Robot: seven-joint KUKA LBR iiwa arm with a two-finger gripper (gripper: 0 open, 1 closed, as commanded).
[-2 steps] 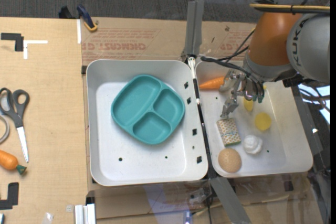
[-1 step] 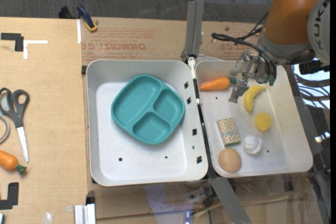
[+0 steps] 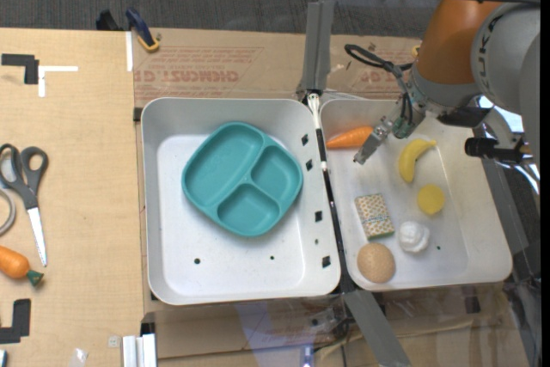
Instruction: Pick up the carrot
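Observation:
An orange carrot [image 3: 346, 137] lies at the far left of the right bin [image 3: 481, 266], close to the wall it shares with the left bin. My gripper [image 3: 375, 141] hangs slanted just to the right of the carrot's thick end, low over the bin and very near or touching the carrot. Nothing is visibly lifted. A second small orange carrot [image 3: 14, 262] with a green tip lies on the wooden bench at the far left edge.
The right bin also holds a banana [image 3: 415, 159], a yellow lemon [image 3: 430, 199], a speckled block [image 3: 374, 215], a white lump [image 3: 413, 236] and a brown egg [image 3: 375, 262]. A teal divided plate [image 3: 243, 178] sits in the left bin [image 3: 163, 271]. Scissors [image 3: 26, 185] lie on the bench.

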